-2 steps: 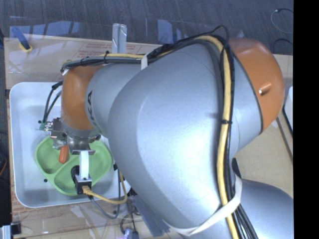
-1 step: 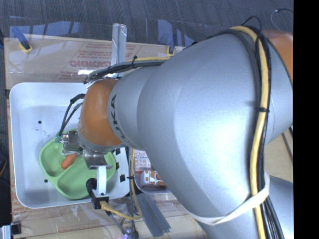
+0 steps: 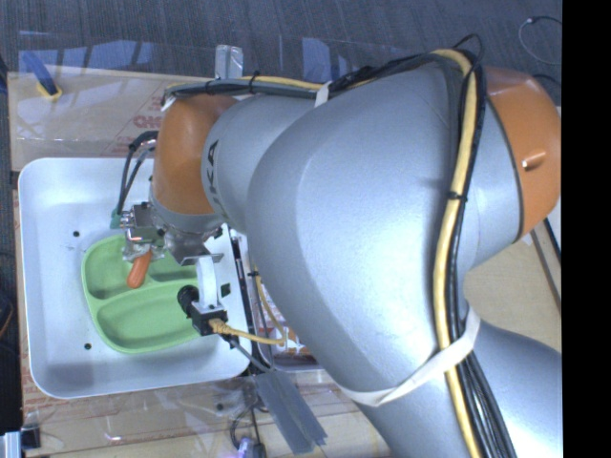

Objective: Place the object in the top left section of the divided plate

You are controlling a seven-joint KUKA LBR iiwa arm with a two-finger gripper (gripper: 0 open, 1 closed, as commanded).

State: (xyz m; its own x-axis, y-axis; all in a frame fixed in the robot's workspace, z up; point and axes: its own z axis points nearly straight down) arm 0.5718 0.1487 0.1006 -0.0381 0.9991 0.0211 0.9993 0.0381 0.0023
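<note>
Left shallow white bin (image 3: 43, 256) holds light-green divided plastic plate (image 3: 119, 327). Small orange carrot-shaped object (image 3: 138, 272) sits w/ its tip in plate's upper section, top end pinched btwn gripper (image 3: 140, 252) fingers.

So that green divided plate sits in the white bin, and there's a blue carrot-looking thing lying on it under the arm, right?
Nearly. The thing on the green divided plate is orange, not blue, as the camera view shows. The rest holds: the plate sits in the white bin, and the thing lies on it just below the arm's wrist.
</note>
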